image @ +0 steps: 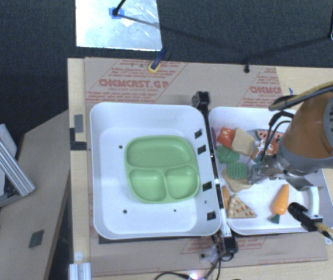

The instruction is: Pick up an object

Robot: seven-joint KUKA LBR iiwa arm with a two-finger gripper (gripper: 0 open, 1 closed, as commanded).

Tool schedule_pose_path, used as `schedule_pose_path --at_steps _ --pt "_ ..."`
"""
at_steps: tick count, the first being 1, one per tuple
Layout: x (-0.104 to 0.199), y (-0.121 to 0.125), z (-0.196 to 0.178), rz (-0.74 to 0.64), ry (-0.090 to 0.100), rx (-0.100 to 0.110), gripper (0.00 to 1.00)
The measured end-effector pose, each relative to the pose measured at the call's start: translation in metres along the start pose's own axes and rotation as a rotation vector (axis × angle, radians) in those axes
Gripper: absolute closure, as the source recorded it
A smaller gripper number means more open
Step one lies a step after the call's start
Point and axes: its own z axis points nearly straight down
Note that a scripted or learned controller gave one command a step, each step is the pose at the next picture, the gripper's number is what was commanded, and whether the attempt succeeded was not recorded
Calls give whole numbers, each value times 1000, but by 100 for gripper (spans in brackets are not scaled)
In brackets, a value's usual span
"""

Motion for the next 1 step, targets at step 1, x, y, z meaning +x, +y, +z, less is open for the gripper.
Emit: schedule_pose_path --at_steps 1 --pt "-5 3 -63 -1 -3 2 100"
